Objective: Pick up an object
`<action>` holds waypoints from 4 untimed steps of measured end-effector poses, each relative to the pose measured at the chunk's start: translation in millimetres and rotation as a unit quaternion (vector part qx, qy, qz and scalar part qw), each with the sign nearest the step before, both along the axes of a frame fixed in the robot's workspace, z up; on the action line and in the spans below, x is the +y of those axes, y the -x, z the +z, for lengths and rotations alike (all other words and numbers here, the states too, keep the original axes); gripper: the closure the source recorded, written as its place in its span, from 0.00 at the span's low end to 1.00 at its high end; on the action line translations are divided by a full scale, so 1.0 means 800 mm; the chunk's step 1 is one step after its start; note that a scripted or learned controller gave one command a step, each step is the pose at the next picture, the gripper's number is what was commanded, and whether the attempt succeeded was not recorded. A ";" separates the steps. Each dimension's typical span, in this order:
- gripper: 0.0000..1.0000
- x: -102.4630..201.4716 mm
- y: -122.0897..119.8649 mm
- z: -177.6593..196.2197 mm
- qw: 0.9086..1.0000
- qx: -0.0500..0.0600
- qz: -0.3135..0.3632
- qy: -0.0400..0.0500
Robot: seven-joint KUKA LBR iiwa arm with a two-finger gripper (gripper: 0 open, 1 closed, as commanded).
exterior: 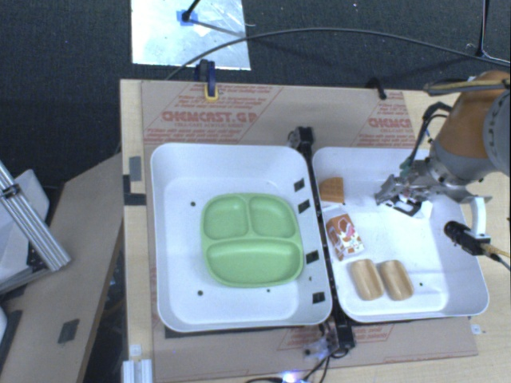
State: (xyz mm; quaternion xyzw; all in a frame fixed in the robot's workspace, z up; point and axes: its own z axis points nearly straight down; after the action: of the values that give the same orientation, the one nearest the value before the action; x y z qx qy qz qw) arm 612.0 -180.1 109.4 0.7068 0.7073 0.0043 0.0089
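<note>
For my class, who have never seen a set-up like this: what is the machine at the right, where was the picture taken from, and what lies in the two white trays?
The picture comes from one camera fixed above a bench, looking down at a slant. The grey and orange machine at the right is a robot arm. Its gripper, the part that grasps, hangs over the right white bin. That bin holds a small brown block, a printed packet and two tan bread-like pieces lying side by side. The left bin holds a green divided plate. Nothing visible sits in the gripper.
</note>
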 end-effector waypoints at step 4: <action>1.00 -0.011 -0.014 0.196 1.000 0.007 0.004 -0.002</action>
State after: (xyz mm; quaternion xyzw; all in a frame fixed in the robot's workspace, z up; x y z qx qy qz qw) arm 623.0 -188.9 266.4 0.7043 0.7099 0.0013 0.0023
